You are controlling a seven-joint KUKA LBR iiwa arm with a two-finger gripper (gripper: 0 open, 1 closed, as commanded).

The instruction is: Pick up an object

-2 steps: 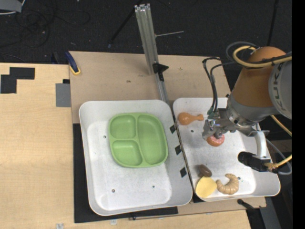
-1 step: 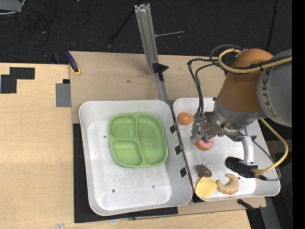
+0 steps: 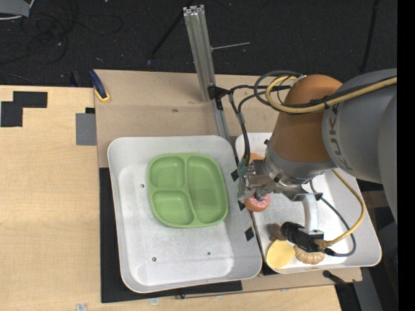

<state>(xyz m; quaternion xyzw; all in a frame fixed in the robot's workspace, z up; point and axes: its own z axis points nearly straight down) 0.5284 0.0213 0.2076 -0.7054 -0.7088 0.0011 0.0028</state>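
My gripper [image 3: 254,192] hangs low over the left side of the right bin [image 3: 363,238], under the orange-banded wrist. A pink and red ring-shaped object [image 3: 259,203] lies directly beneath the gripper's tip, touching or nearly touching it; I cannot tell whether it is gripped. A small orange object [image 3: 255,155] peeks out behind the gripper near the bin's back left. At the bin's front lie a pale yellow round object [image 3: 279,255] and a tan curved object [image 3: 311,257] beside it. The arm hides much of this bin.
The left bin [image 3: 175,251] holds a green divided plate [image 3: 188,190] in its back half. An upright aluminium post [image 3: 202,57] stands behind the bins. The wall between the two bins runs just left of the gripper.
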